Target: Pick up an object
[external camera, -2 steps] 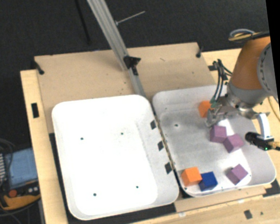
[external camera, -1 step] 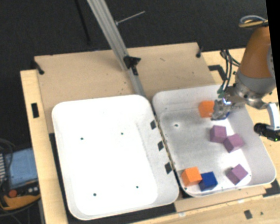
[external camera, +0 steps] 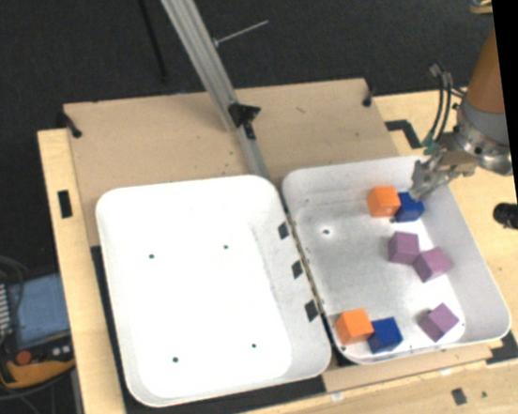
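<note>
Over at the far left, off the bench (external camera: 182, 126), a blue box (external camera: 38, 311) and some cables lie on the dark floor. The bench itself carries two shallow white bins side by side. The left bin (external camera: 192, 201) has nothing but a few small dark dots on its floor. A slim metal rail (external camera: 207, 66) slants down from the top and ends near the seam between the two bins.

The right bin (external camera: 335, 205) holds all the blocks. Near its front left corner an orange block (external camera: 354, 324) sits touching a blue block (external camera: 385, 334), and a purple block (external camera: 438, 322) lies a little apart to their right. Further back, two purple blocks (external camera: 403, 248) (external camera: 431, 264) sit close together, corner to corner. Near the back of the bin, a second orange block (external camera: 383, 201) rests against a second blue block (external camera: 409, 208).

The gripper (external camera: 423, 181) comes in from the right, low over the bin's back right area, its tip just beside that rear blue block and seemingly touching it. From here I cannot tell how far its fingers are parted, nor whether anything is between them. Behind it the arm (external camera: 484, 105) rises off to the right edge.
</note>
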Available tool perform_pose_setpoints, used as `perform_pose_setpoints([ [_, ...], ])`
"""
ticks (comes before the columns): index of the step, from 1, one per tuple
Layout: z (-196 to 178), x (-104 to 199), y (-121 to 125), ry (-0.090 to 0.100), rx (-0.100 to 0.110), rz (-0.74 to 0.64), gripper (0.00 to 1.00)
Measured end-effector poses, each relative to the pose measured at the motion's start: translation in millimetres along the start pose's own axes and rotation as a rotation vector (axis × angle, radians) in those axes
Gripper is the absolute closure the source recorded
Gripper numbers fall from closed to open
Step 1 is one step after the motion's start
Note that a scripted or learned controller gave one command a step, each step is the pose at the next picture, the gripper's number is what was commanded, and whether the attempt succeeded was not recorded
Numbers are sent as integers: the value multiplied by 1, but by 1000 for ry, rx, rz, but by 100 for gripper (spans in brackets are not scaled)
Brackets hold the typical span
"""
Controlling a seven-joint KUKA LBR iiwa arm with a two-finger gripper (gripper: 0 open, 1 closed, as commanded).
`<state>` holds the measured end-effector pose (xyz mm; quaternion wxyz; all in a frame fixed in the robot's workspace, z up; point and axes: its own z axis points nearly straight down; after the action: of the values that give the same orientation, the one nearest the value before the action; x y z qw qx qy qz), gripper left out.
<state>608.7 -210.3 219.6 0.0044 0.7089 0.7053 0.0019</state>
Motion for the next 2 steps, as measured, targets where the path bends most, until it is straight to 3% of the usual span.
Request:
perform_pose_setpoints([
  [1,-54,-2,-8,0,1,-1,100],
  [2,-40,47,-17,3,8,-10,100],
])
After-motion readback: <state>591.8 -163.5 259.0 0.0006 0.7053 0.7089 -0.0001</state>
